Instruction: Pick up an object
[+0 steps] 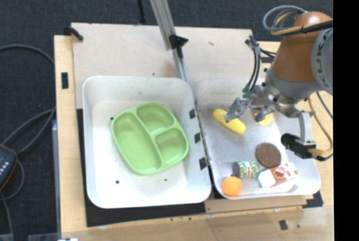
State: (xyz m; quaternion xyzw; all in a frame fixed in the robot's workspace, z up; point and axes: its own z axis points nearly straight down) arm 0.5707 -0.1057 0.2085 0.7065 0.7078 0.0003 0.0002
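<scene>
The gripper [242, 112] hung low over the right-hand bin [216, 144], in the middle right of the frame. Its fingers stood apart, one [234, 110] touching or just above the upper end of the yellow banana [229, 121], the other near a second yellow piece [263, 118] to the right. The banana lay just left of and below the gripper's centre, long axis slanting from upper left to lower right. Nothing appeared clamped between the fingers. A small leftward shift looked necessary to straddle the banana.

occluded: yellow object [264, 118] mostly behind end effector [247, 111] | cropped: arm [305, 55] at right edge
</scene>
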